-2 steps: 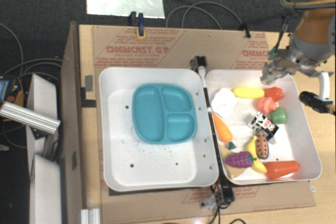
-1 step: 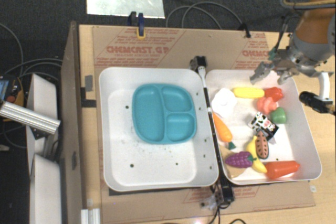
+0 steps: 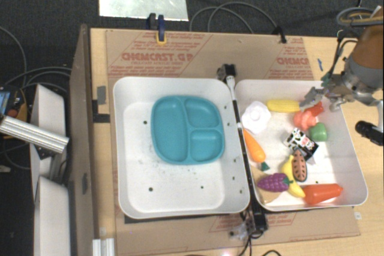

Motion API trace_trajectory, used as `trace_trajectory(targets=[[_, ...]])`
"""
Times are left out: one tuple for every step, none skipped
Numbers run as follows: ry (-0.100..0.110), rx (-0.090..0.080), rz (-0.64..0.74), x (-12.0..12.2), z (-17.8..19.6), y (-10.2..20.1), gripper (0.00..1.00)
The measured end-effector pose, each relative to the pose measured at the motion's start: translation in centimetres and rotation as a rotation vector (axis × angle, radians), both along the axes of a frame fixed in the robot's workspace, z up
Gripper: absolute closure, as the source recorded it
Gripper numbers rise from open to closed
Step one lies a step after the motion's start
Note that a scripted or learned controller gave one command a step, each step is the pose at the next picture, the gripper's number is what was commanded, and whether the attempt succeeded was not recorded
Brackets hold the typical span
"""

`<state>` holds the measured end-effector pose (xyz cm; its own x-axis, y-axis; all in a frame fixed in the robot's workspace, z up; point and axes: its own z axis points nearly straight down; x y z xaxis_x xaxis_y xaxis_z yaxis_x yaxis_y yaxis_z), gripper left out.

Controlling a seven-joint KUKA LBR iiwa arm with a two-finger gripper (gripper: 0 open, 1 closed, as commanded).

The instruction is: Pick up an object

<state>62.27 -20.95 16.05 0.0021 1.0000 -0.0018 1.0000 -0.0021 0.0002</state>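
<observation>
Pincer (image 3: 324, 97) over R bin (image 3: 354, 150), near corn (image 3: 282, 106).

Arm (image 3: 367, 54) cut off by the right edge; gripper (image 3: 327, 96) too small to tell how its fingers stand. Yellow banana (image 3: 292, 180) partly covered by a brown item (image 3: 299, 168) lying on it. Black-and-white object (image 3: 300, 142) too small to identify. Grey bar (image 3: 33, 133) cut off at left edge
</observation>
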Motion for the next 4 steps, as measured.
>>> trace_trajectory(targets=[[-0.003,0.003,0.001,-4.4,-7.8,1.4,0.0],[-0.001,0.001,0.002,-7.0,-7.6,0.7,0.0],[-0.001,0.002,0.002,-10.4,-7.6,0.3,0.0],[-0.005,0.0,0.004,-10.2,-6.5,0.3,1.0]])
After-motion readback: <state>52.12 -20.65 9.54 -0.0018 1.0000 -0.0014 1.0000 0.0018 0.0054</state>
